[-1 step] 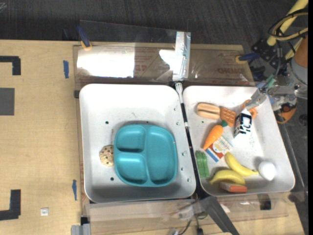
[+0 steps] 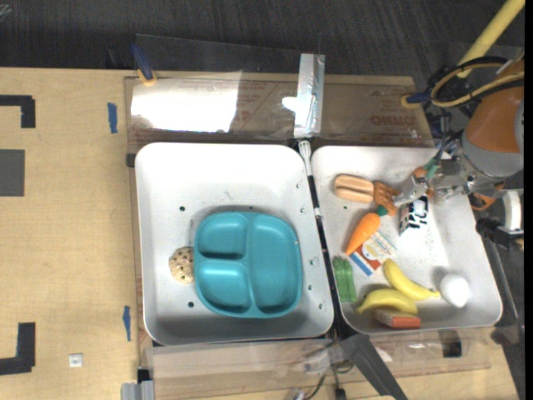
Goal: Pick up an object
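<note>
Two white bins sit on the bench; the pincer (image 2: 414, 209) hangs low over the right bin (image 2: 475, 261), finger state unclear, just beside a hot dog (image 2: 355, 188) and carrot (image 2: 362, 231).

My arm (image 2: 491, 132) reaches in from the right, orange band uppermost, wrist bent down and leftward. Its gripper (image 2: 414, 200) hangs low; I can't make out the fingertips.
</note>
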`<state>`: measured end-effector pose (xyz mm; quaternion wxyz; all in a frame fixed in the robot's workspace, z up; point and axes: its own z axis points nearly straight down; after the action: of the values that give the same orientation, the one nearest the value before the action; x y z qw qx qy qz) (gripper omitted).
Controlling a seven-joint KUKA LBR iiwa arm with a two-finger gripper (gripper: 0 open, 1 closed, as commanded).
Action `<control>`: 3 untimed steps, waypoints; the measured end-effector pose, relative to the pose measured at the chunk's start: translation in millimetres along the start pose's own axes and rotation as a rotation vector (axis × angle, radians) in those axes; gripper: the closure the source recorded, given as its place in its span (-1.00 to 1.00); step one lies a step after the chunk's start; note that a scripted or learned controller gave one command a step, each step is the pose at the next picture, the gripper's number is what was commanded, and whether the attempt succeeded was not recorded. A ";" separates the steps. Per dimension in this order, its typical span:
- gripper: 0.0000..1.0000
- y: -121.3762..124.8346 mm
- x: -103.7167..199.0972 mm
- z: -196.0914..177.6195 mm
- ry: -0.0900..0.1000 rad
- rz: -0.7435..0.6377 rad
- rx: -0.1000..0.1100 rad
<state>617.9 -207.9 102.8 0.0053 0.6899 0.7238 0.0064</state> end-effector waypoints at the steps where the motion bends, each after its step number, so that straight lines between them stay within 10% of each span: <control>1: -1.00 -4.9 20.6 6.3 -0.009 0.102 -0.004; 3: -1.00 -23.1 25.6 15.5 -0.003 0.108 0.013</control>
<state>593.8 -183.5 86.9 0.0017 0.7280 0.6856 0.0008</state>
